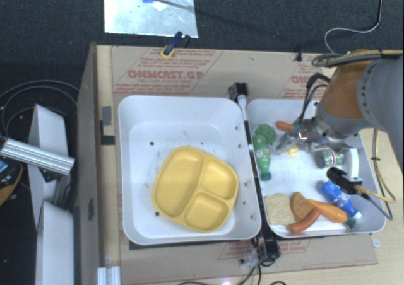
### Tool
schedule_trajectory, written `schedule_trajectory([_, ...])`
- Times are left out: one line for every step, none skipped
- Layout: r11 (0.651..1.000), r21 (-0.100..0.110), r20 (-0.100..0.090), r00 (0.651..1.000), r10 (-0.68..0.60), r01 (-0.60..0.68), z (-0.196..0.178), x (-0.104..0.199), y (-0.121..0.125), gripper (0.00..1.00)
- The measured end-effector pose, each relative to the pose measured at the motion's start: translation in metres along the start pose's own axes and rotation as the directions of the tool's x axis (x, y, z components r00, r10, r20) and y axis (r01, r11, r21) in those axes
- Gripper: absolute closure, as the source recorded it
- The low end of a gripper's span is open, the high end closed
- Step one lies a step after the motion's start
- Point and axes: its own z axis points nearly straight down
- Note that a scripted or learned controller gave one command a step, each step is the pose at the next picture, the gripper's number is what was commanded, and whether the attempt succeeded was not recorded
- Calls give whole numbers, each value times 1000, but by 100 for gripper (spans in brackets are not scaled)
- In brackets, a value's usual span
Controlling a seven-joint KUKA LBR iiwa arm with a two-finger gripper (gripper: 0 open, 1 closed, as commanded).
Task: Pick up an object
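Both bins white: left bin (129, 170) has a yellow divided tray (194, 187); right bin (369, 221) has a green bottle (262, 155), tan bread slice (278, 209), orange carrot (327, 210), blue bottle (338, 198). Arm (360, 91) grey with orange band; bench board (189, 70) brown with red lettering.

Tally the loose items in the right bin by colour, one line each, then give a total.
Green: 2, a broccoli piece and a green bottle
Orange: 2, a carrot and a small piece
Blue: 1, a blue bottle
Tan or brown: 3, a bread slice, a cookie, a sausage
Total: 8
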Motion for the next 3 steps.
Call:
schedule_trajectory([1000, -1, 0, 1000, 0, 0, 0, -13, 10, 0])
schedule_trajectory([1000, 0, 0, 1000, 0, 0, -13, -18, -26, 0])
schedule_trajectory([1000, 1, 2, 1000, 2, -2, 0, -68, -43, 0])
